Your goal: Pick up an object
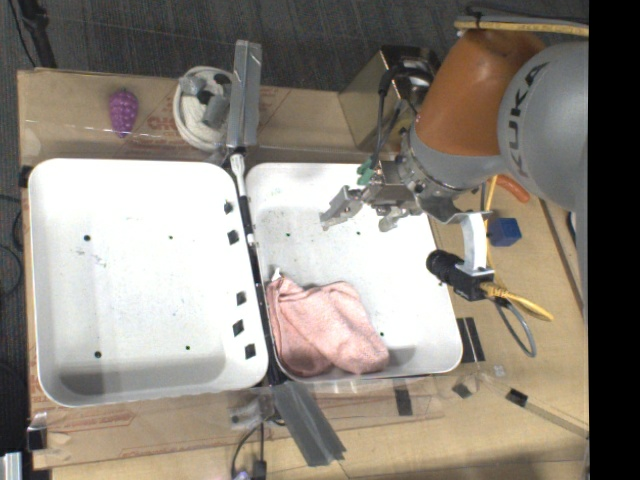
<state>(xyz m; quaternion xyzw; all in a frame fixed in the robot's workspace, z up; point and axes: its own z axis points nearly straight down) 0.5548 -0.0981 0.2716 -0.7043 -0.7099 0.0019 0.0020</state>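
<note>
Going left to right: the left bin (130, 278) has nothing to grab, and there's a small purple thing (123, 111) sitting on the table (300, 108) in the upper left of the frame. The only real candidate is the pink cloth (325, 326), bunched up in the lower left corner of the right bin (420, 298). I'd guess it's light, soft and floppy, so pinching a raised fold near its middle beats chasing a flat edge. The end effector (365, 208) hangs over the bin's upper part, apart from the cloth, fingers spread with nothing between them.
</note>
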